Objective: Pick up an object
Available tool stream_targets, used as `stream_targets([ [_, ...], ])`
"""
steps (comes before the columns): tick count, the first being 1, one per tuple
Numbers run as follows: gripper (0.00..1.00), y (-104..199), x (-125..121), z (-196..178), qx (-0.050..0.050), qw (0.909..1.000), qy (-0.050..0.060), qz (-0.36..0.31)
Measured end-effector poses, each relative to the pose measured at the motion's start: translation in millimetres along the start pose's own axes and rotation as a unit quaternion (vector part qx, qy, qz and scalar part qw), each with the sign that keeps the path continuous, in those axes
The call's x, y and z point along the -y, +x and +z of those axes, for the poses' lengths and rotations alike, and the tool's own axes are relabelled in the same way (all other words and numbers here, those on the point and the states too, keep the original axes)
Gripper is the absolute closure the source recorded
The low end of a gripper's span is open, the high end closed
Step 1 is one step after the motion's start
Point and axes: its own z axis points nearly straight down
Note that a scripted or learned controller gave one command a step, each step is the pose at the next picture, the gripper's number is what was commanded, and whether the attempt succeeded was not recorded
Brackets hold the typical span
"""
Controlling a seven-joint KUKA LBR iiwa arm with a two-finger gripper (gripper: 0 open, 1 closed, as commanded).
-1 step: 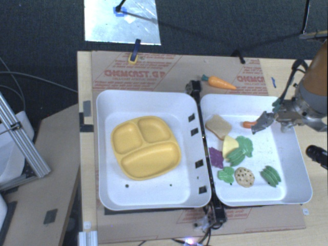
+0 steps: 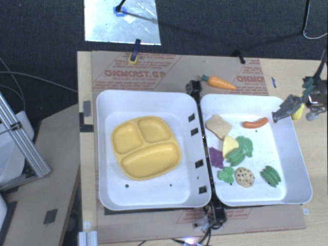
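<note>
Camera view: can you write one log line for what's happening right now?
end effector: over right bin's upper right rim | holding: nothing seen | toy food: in right bin | yellow tray: in left bin | carrot: outside bins

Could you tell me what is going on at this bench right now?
A robot arm reaches in from the right, and its tool sits over the right bin's right rim, with nothing seen in its grip. That bin holds toy food: a slice of bread, a sausage, a cookie and some green pieces. The left bin holds a yellow divided plate. A toy carrot lies outside, behind the bins.
</note>
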Motion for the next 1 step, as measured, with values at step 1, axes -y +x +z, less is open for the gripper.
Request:
stream_targets([
  [1,0.00,107.0,-0.6,-139.2,-0.002,1.0000,0.000,-0.005],
])
